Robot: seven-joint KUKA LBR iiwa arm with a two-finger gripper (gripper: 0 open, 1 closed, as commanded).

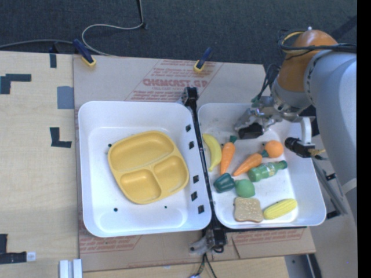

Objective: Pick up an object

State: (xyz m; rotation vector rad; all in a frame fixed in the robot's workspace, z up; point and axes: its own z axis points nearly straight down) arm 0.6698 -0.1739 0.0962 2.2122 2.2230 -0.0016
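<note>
**A:** Where do I find the gripper?

**B:** I see the gripper in the upper part of the right bin, hovering over bare white floor. I can't tell how far it is open, and I see nothing in it.

**A:** And the objects?

**B:** All lower in that bin: banana, 2 carrots, orange, green bottle, bread slice, corn. The yellow tray lies in the left bin.
</note>
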